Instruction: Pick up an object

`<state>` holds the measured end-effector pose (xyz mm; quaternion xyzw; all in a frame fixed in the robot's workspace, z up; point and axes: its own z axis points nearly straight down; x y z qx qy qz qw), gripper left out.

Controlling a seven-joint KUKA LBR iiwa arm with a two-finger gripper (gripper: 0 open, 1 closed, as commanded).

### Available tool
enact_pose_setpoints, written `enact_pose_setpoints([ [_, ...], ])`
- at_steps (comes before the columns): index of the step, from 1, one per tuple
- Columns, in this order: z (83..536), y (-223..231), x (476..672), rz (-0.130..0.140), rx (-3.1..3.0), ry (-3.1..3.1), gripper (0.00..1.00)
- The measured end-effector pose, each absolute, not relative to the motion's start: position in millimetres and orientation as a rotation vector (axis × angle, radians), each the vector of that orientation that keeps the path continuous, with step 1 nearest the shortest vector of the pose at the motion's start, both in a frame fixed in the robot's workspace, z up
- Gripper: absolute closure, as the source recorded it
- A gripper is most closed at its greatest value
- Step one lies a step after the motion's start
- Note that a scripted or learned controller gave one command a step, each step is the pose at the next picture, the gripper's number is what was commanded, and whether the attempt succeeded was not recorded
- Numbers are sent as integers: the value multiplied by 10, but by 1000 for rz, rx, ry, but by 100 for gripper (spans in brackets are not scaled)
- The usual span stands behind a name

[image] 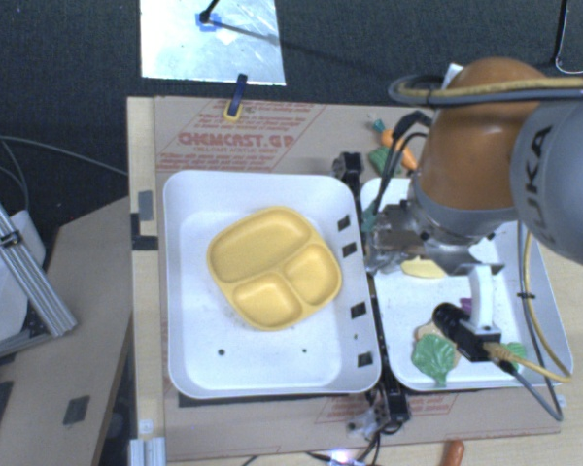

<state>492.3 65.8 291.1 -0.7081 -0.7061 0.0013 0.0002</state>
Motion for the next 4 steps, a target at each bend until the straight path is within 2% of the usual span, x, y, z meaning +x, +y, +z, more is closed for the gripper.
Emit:
enact_pose_setpoints([
  [1, 3783, 1225, 4872, -16, -2212, -2236, 100],
  [2, 3606, 1226, 5061, -1, -2220, -2224, 100],
  [3, 2839, 917, 5899, 3, -2226, -2220, 100],
  [4, 2544, 309, 5394, 8, -2226, -2213, 100],
])
